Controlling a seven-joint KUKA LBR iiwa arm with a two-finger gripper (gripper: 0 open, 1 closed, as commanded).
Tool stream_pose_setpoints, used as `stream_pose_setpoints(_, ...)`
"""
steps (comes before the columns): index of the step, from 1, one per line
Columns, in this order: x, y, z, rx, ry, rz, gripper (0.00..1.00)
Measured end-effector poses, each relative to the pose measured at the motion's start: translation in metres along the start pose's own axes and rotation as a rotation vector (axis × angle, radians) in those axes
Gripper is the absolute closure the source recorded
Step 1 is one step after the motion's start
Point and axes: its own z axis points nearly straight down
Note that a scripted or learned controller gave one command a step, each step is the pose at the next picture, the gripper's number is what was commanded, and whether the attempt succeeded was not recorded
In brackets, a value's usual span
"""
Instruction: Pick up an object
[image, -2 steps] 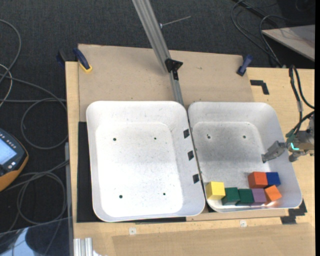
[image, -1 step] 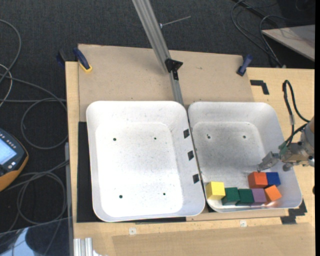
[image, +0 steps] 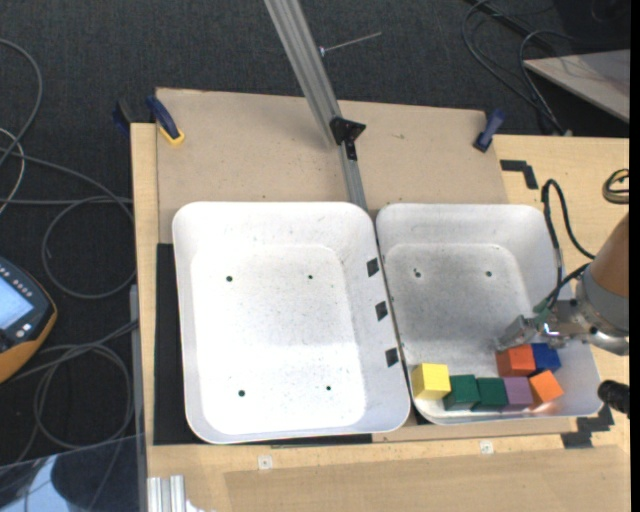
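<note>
Coloured blocks (image: 490, 383) crowd right bin (image: 450, 300) corner beneath pincer (image: 528, 336).

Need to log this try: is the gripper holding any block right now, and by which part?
Cannot be told. The gripper is low over the red block in the right bin, but no block visibly sits in it.
</note>
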Motion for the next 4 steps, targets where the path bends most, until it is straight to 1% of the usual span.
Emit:
stream_pose_setpoints(1,-0.004,0.008,0.008,-0.016,-0.004,-0.001,0.00)
stream_pose_setpoints(2,-0.004,0.010,-0.004,-0.024,-0.006,-0.004,1.00)
stream_pose_setpoints(3,0.005,0.007,-0.056,0.005,0.008,-0.003,1.00)
stream_pose_setpoints(4,0.004,0.010,-0.102,0.003,0.007,-0.003,1.00)
